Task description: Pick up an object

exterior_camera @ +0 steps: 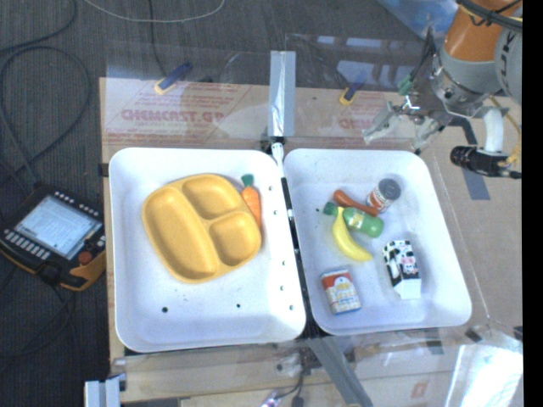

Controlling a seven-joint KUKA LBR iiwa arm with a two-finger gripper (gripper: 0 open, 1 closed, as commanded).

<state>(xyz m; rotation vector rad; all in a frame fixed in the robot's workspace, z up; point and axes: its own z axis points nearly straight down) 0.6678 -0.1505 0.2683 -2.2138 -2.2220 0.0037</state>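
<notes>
A: Camera view is read from left to right. In the left bin (pixel 136 312) a yellow divided tray (pixel 202 225) is seen, with a toy carrot (pixel 251 202) touching its right edge. What is offered in the right bin (pixel 441 303)?

B: A small can (pixel 341 292) is seen lying at the near side. Beyond it a banana (pixel 348 241) is tangled with a green bottle (pixel 362 222) and a small red piece (pixel 346 199). A jar with a grey lid (pixel 383 195) is seen just beside them, and a black-and-white carton (pixel 401 269) lies apart toward the right.

A: And the end effector (pixel 413 125)?

B: It is seen above the far rim of the right bin, over the counter (pixel 195 113). Its fingers (pixel 379 128) are spread apart and nothing is held between them.

A: How should the pick be done well?

B: An isolated target is probably best chosen: the carton or the can, each with bare floor around it. The end effector would need to be brought toward the near side, centred over the chosen piece, and the fingers set across its narrow width before descent. The banana cluster is better avoided, since neighbours could be nudged or caught together.
</notes>
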